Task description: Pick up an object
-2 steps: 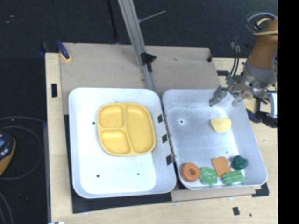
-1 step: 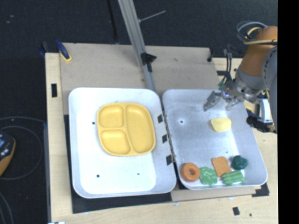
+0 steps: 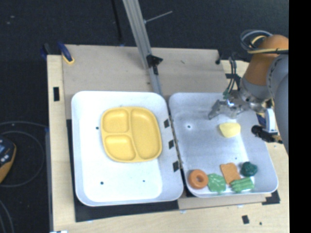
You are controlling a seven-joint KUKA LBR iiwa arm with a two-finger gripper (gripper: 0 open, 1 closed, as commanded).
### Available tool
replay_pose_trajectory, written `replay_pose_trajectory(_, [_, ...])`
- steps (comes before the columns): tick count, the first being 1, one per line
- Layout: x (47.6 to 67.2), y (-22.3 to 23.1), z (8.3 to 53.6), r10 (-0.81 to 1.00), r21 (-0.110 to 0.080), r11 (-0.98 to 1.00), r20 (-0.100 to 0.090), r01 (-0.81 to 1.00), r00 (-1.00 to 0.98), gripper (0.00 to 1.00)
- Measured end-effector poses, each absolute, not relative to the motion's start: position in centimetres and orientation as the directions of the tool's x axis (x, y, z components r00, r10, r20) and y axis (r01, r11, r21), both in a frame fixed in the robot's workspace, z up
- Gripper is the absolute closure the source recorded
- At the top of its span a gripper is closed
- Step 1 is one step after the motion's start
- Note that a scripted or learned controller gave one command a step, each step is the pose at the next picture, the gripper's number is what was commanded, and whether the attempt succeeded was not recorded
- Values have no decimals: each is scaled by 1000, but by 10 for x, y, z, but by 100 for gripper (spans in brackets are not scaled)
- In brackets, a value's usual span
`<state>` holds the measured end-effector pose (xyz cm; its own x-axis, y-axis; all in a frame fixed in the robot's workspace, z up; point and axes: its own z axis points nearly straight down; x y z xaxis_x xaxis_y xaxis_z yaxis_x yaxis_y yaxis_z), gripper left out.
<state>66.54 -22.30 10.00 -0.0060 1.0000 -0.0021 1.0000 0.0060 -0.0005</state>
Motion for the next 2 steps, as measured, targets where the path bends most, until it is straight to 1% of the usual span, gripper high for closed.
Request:
replay_pose_trajectory(1, [667, -225, 115, 1000, 6, 9, -7, 1000, -9, 100])
replay_pose_trajectory(2, [668, -228, 159, 1000, 5, 5, -3, 1000, -5, 100])
